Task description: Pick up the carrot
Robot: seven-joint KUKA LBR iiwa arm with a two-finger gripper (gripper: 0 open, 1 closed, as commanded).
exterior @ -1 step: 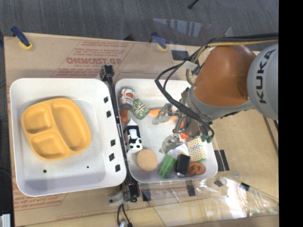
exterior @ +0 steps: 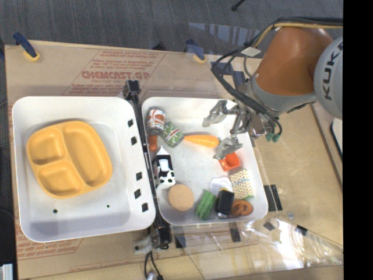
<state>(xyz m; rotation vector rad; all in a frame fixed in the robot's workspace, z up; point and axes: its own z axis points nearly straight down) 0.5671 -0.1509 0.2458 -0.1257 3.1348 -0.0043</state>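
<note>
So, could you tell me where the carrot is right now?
The carrot lies in the right bin, just right of the green can.

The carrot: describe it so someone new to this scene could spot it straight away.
Look in the right bin, upper half, just left of the gripper. The carrot lies flat between a green-labelled can and an orange-red block. It alone is a long orange taper.
</note>
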